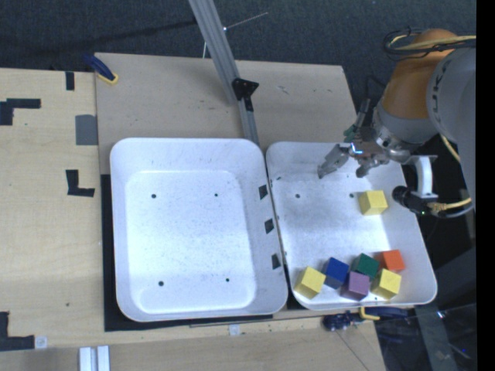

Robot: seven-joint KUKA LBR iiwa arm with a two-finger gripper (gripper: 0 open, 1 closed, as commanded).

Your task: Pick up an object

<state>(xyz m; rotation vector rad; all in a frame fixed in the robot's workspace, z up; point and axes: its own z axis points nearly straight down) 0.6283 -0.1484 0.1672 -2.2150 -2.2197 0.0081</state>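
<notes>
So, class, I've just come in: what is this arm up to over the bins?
The arm's claw hangs open above the far end of the right bin, with nothing between its fingers. A lone yellow cube sits just nearer than the claw. The other cubes are bunched at the near end. No pick has been made yet.

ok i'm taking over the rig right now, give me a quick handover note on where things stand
Gripper: open, nothing between its fingers, hovering over the upper part of the right bin.
Blocks, all in the right bin: a lone yellow block sits just below and right of the gripper; a cluster lies along the bottom edge with a yellow block, blue block, purple block, green block, orange block and another yellow block.
Done: nothing picked yet.
Left: close on a block and lift; the lone yellow one looks nearest.
</notes>
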